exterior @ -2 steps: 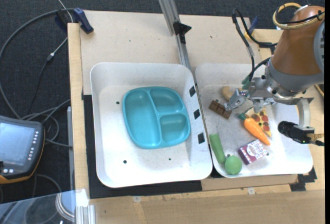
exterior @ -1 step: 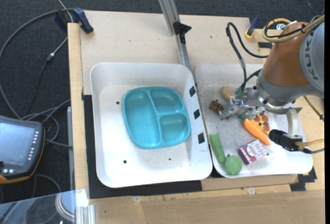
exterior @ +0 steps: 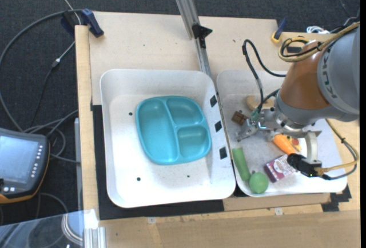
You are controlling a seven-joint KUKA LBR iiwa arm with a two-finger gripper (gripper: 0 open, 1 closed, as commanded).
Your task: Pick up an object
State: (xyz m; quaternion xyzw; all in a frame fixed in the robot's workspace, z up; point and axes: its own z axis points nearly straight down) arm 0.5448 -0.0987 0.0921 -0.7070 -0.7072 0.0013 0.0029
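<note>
Stage: reaching, nothing lifted yet | gripper (exterior: pixel 251 126) low in right bin (exterior: pixel 337 184), jaws' state impossible to tell | orange object (exterior: pixel 283 142) just beside wrist, green cylinder (exterior: pixel 242 163) nearer | grasp and lift remaining

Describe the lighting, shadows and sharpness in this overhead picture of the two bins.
Camera view: light is even and soft, without harsh glare; the turquoise divided plastic plate casts only a faint shadow on the left white bin; the small green ball looks reasonably sharp; the grey and orange arm looms slightly soft.
</note>
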